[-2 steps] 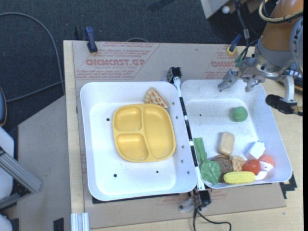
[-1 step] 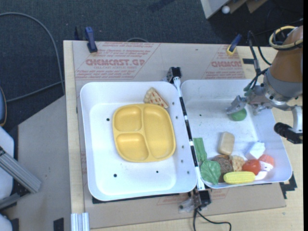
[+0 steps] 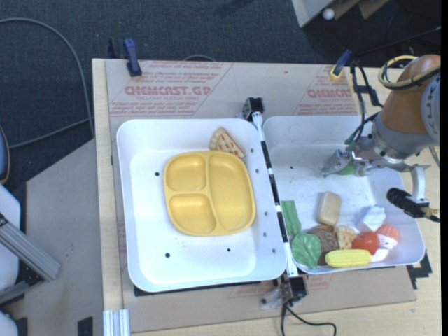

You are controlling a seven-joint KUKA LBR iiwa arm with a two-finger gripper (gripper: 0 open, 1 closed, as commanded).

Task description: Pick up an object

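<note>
The arm's gripper [image 3: 344,162] hangs low over the far half of the right bin [image 3: 308,137], and whether anything is clamped there cannot be told from this slant; no object can be seen in its grasp. The bin floor beneath and to the left of the gripper is bare white, leaving open room toward the divider between the bins. The pickable objects crowd the near right corner: a tan block [image 3: 329,208] standing just apart from the rest, a brown round piece [image 3: 325,238], a green leafy toy [image 3: 305,249] against the near-left wall, a yellow corn cob [image 3: 348,258] along the front rim, a red tomato [image 3: 366,242] and a small pale waffle piece [image 3: 345,236] packed between them. In the left bin [image 3: 140,208] a yellow divided plate [image 3: 208,192] lies flat in the middle, with a waffle wedge [image 3: 226,143] touching its far edge
</note>
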